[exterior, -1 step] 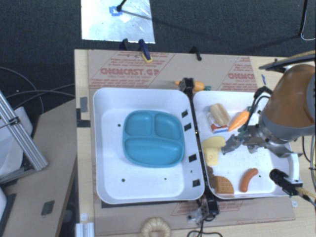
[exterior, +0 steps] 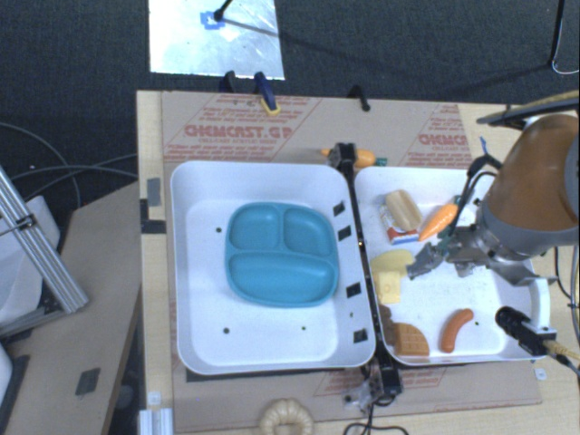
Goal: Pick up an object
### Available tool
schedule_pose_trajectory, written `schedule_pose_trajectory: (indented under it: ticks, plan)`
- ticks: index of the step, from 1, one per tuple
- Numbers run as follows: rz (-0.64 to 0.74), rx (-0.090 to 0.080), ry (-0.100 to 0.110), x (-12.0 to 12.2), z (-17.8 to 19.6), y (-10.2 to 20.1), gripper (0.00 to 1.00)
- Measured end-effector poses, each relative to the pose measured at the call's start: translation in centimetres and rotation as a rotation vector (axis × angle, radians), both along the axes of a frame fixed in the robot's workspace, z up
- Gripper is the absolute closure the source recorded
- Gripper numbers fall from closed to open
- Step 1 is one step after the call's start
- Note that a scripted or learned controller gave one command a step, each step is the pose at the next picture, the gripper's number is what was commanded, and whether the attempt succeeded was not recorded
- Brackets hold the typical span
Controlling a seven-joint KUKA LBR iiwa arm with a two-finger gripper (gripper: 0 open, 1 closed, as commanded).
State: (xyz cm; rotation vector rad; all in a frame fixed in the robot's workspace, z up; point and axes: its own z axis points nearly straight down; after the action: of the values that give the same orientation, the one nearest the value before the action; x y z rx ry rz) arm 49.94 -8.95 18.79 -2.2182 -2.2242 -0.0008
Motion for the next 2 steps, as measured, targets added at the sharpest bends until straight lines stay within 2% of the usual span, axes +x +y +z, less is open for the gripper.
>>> schedule_pose_trajectory:
  ticks: [2]
  plan:
    - [-0.002, 0.001, 0.004, 0.2, -9.0, -0.8, 0.0]
